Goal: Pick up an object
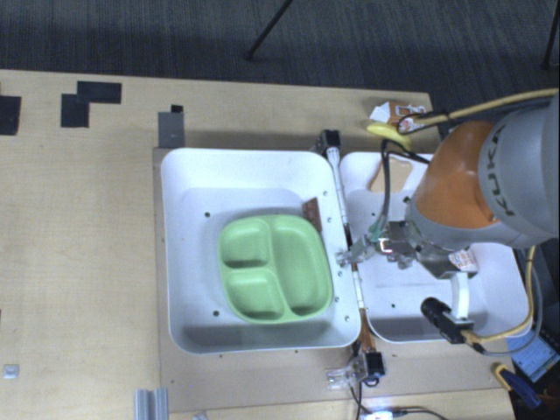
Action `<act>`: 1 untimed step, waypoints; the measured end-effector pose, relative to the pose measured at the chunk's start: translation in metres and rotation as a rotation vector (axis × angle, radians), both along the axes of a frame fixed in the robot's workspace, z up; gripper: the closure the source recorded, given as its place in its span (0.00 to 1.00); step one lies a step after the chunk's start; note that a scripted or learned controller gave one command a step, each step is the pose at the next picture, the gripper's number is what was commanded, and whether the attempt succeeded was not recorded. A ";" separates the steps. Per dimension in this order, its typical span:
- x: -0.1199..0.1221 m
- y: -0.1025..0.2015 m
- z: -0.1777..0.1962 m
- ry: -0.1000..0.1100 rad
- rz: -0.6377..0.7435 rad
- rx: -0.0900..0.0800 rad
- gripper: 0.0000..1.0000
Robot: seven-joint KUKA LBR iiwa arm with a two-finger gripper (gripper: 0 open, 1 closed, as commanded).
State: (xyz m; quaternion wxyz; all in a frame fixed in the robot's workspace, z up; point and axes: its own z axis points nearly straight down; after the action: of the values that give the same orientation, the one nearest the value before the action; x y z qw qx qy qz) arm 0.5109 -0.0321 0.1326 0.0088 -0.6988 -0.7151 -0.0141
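I am watching from the remote station as the arm [490, 182] is reaching in from the right of the frame, over the right-hand bin [499, 274]. Nearest the camera, at the bottom of the frame, loose cables and a small connector [372, 366] are lying on the tabletop [79, 261] just below the two bins.

A step farther up, the green divided plate [276, 268] is resting flat in the lower middle of the left-hand bin [188, 234], turned at a slant, its three compartments open to the camera. I am judging it to be light, stiff moulded plastic, smooth and likely slippery; its raised outer rim, or one of the ridges between compartments, looks to me like the best place to pinch, since the flat wells offer nothing to close on.

Level with the plate, the gripper [359, 254] is hanging at the divider between the bins, just beside the plate's right edge but, as far as I can make out, not touching it. Whether it is spread or closed I cannot tell, and I am seeing nothing held in it.

Behind it, the wrist is angling down and toward the left of the frame, the orange band [455, 178] and grey body looming over the right-hand bin. At the far edge, a yellow cable [389, 131] is running along the tabletop.
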 end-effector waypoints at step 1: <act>0.006 -0.003 -0.002 0.010 0.004 0.008 0.00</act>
State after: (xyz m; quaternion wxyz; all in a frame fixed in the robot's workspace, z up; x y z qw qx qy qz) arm 0.5171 -0.0350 0.1302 0.0151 -0.6973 -0.7165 -0.0134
